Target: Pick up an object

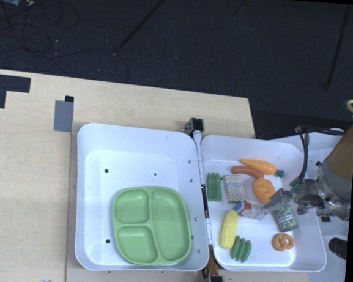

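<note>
Small can [286, 219]: a short cylinder with a green patterned label, lying in the right bin [304, 260], right of centre; its long axis runs from upper left to lower right, tilted slightly off vertical in the frame.
Gripper [285, 202]: at the can's upper end, touching or just above it; whether it is clenched on the can or released cannot be told from this view.
Arm [343, 170]: enters from the right edge of the frame at mid-height, wrist angled left and downward toward the bin.
Right bin, upper part: an orange carrot [258, 166] lying nearly horizontal, a red-brown sausage [246, 171] just below it, and a round orange fruit [263, 190] beneath them.
Right bin, lower part: a yellow corn cob [229, 228] with its long axis vertical, a green pod [240, 249] beside its lower end, and a pretzel [283, 242] just below the can.
Left bin [102, 143]: holds a green compartment plate [151, 225] in its lower half.
</note>
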### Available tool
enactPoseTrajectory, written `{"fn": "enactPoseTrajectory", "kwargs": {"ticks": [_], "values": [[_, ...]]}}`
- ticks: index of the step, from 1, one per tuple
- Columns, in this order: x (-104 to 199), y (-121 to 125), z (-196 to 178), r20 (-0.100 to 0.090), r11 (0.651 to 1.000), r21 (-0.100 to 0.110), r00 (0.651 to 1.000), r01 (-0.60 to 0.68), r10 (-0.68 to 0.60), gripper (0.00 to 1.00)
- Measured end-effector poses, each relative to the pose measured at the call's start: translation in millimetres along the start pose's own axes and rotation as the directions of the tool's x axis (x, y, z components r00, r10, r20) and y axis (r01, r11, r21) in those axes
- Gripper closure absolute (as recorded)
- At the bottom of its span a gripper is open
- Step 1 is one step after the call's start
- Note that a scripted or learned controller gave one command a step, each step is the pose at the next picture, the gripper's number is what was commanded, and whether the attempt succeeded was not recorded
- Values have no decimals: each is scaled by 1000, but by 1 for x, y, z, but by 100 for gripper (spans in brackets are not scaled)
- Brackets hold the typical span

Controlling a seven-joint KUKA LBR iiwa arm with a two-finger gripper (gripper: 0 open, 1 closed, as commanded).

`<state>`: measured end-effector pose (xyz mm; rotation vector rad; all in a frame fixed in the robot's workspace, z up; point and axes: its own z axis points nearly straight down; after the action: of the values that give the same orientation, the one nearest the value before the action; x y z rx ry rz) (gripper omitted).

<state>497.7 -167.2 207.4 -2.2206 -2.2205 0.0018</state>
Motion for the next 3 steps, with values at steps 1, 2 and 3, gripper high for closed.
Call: {"fn": "enactPoseTrajectory", "kwargs": {"ticks": [1, 2, 3], "values": [[-16, 68, 119, 0, 1000, -1, 1000, 1, -1, 0], [1, 144, 121, -3, 1000, 11, 1000, 3, -3, 0], [3, 100, 119, -1, 1000, 1, 1000, 1, -1, 0]]}}
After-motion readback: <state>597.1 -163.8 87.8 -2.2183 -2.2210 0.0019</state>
